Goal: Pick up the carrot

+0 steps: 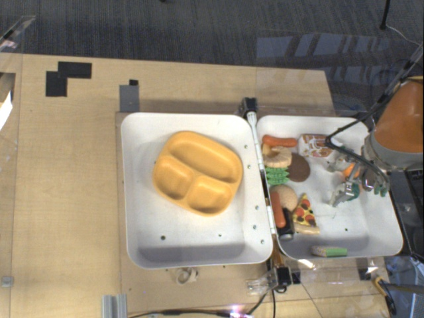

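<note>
Nearest the camera, a tangle of cables [278,278] lies on the wooden bench [66,211] just in front of the seam between the two bins. In the right bin [374,234], a small green stick [331,251] lies along the near wall. Just beyond it, by the bin's left wall, a red sausage-like piece [282,218] touches a pizza slice [305,214], with a tan rounded piece [284,195] at their far end. The gripper [344,196] hangs over bare bin floor right of the pizza slice, apart from all the toys. It is too small and cluttered here to tell whether it is spread or closed, and nothing can be made out in its grasp. The left bin [199,260] holds a yellow divided plate [197,172] near its middle. Farther back in the right bin come a green ridged piece [277,175], a brown disc [300,168] and a pale ring [277,156], clustered together. The carrot [279,141], an orange-red tapered stick, lies crosswise in the far left corner of the right bin, well apart from the gripper. Just to its right is a printed packet [317,146] whose lettering is too small to read. The arm [401,124] enters above the bin's right side. Black blocky marks [66,77] sit on the bench's far left.
</note>
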